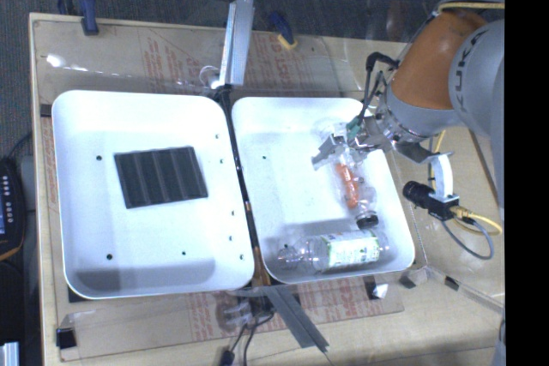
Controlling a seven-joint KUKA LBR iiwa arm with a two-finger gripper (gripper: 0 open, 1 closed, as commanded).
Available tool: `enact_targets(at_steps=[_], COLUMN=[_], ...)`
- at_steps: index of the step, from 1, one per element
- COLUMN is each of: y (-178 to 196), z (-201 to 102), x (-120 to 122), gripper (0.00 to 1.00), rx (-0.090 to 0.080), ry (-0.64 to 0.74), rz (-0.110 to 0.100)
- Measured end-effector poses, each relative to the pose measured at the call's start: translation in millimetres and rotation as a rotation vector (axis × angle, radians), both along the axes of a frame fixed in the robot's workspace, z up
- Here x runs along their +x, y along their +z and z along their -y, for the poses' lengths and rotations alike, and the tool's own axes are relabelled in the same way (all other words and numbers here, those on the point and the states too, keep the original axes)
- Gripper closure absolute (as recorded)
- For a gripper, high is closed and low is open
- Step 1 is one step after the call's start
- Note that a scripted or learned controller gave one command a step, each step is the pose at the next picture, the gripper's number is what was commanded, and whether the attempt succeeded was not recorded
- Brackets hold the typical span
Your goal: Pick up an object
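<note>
1. You had two white bins: the left bin (77,184) held one dark ribbed panel (161,177).
2. The right bin (274,184) held two bottles: the orange-filled bottle (352,187) at three o'clock, the clear labelled bottle (339,252) at six.
3. The gripper (343,141) hung over the orange-filled bottle's top; I couldn't tell its opening.

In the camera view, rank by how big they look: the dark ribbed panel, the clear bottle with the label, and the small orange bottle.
1. Ribbed panel, left bin.
2. Labelled bottle, lying along the right bin's near wall; not far behind the panel.
3. Orange bottle, clearly smallest.
</note>
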State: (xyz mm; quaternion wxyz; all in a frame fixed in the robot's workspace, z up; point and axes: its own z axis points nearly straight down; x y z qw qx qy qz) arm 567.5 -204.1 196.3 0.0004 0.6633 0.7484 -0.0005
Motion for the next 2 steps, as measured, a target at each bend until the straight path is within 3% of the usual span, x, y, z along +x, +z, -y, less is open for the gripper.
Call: enact_targets(at_steps=[2], y=[-10.9], z=[5.0], x=[5.0], gripper=[0.00], rx=[0.000], ry=[0.138], rz=[0.001])
